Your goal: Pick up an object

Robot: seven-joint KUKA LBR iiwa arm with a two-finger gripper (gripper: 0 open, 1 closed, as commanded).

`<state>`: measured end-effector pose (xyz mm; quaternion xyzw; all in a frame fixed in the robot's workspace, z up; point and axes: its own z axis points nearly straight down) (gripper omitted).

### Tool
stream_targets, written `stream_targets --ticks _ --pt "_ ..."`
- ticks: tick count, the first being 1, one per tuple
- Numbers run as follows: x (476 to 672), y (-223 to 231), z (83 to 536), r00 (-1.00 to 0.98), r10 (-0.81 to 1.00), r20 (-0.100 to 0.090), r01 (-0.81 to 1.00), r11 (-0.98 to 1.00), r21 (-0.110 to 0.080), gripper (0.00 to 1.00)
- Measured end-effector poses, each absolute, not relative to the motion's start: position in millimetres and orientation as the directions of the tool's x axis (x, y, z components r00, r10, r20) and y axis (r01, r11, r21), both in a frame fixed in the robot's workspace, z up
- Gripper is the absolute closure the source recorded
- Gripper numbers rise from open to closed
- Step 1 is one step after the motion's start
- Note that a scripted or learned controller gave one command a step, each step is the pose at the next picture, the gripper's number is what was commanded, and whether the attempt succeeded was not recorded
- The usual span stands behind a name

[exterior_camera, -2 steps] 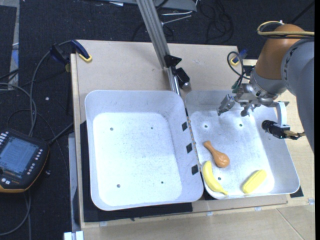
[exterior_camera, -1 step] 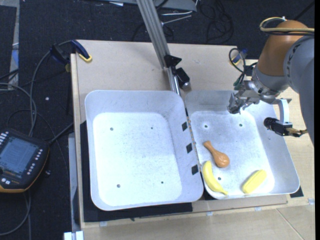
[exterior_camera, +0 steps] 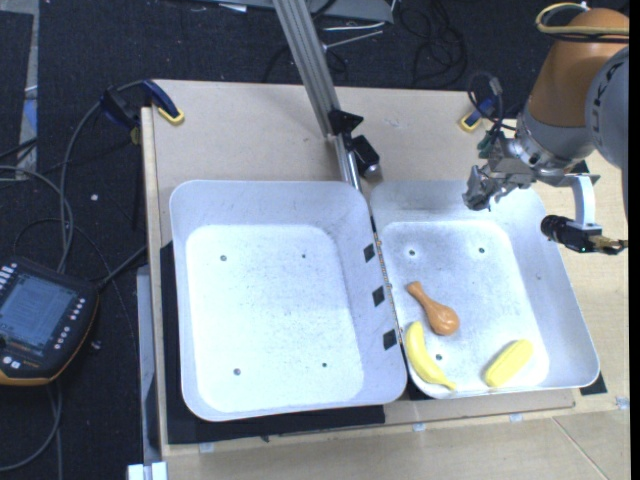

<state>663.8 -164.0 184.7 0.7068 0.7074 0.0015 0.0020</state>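
A wooden bench (exterior_camera: 260, 128) seen from above holds two shallow white bins side by side. Taking the right bin (exterior_camera: 560, 278) as the landmark: far to its left, off the bench on the dark floor, lies a handheld control pendant (exterior_camera: 40, 318). The left bin (exterior_camera: 200, 218) touches the right bin's left edge. A slanted metal pole (exterior_camera: 315, 68) rises from just beyond the seam between them. Inside the right bin, near its front left corner, lies a banana (exterior_camera: 425, 356); just behind it sits an orange pear-shaped toy (exterior_camera: 435, 311), and near the front right lies a yellow block (exterior_camera: 508, 362). The gripper (exterior_camera: 480, 190) hangs over the right bin's back edge, well apart from all three objects; whether it is spread or closed cannot be told.
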Motion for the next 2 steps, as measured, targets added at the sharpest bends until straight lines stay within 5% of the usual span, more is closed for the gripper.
stream_targets --ticks 1,2 --pt "664.4 -164 219 0.0 1.0 -0.001 1.0 0.0 0.003 1.0" --pt "651.6 -112 213 -0.004 1.0 0.001 1.0 0.004 0.0 1.0"
